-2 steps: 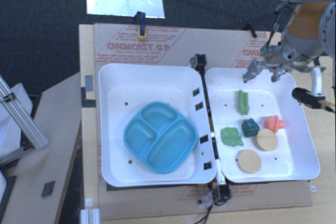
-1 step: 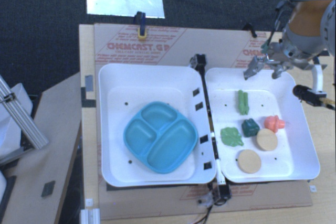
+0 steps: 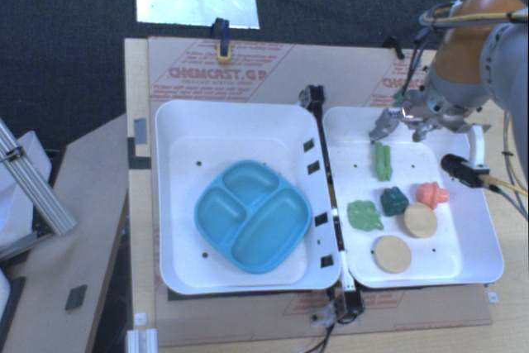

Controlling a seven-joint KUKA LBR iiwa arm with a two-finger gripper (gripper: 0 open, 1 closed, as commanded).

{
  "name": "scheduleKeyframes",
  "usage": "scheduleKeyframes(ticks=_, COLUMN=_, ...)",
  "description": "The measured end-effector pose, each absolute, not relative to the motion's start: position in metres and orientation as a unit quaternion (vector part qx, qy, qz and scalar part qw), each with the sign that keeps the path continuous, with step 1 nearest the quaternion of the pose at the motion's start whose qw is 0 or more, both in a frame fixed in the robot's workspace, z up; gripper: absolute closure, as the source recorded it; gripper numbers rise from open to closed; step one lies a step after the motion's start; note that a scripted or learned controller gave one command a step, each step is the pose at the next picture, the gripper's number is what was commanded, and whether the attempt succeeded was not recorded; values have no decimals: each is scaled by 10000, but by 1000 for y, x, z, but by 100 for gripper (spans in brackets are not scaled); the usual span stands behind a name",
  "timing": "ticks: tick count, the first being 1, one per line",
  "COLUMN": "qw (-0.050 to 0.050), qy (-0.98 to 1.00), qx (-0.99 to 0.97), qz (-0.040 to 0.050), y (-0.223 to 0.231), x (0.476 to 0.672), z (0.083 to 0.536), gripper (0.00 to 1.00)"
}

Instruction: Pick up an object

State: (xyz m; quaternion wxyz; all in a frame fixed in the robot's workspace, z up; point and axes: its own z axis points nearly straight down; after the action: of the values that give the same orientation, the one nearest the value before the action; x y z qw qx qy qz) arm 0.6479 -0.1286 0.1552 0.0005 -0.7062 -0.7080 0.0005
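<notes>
The pincer hangs over the far end of the right bin. Its two fingers look spread apart, and nothing sits between them. Just below it lies a green stick. The stick is long and thin, and its long side points from the far wall toward the near wall. The pincer does not touch it.

Closer to us sit a dark green block, a leafy green piece, a pink thing and two tan round pieces. A blue tray with three parts lies in the left bin. Both bins rest on the desk.
</notes>
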Motion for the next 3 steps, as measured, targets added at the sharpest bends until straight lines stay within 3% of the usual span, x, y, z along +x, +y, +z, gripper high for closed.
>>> scheduleKeyframes(ticks=2, qw=0, qy=-7091, qx=-7051, qz=3, y=-124, x=652, z=83, gripper=0)
scheduleKeyframes(ticks=3, qw=-25, qy=-7098, qx=-7044, qz=-15, y=-124, x=654, z=97, gripper=100)
